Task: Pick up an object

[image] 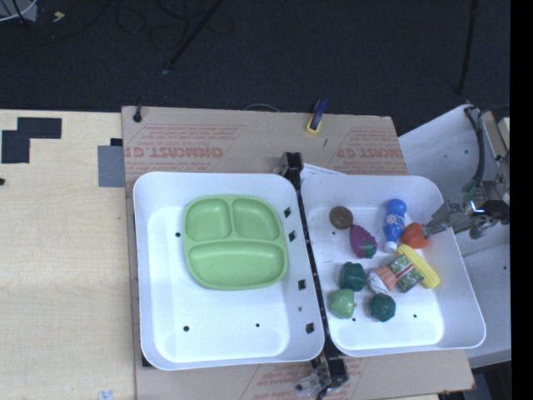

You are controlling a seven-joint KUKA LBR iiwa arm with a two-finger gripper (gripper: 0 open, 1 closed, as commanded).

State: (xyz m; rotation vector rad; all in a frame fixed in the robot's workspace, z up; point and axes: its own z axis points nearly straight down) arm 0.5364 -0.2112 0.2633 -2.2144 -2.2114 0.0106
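Note:
The right bin [454,327] holds several small objects. Among them are a brown round piece [340,217], a purple item [361,241], a blue and white bottle [394,221] and an orange-red object [413,235]. Below these lie a yellow corn cob [420,266], a printed packet [399,276], a green pepper [351,275], a light green fruit [341,303] and a dark green piece [382,307]. My gripper [441,219] reaches in low from the right, with its tip right beside the orange-red object. I cannot tell whether it touches that object.
The left bin [166,323] carries a light green divided plate [234,242]. A black divider [305,257] separates the two bins. Both bins rest on cardboard [208,144]. A blue and yellow clip [316,117] sits at the cardboard's far edge. Arm hardware [491,182] stands at the right.

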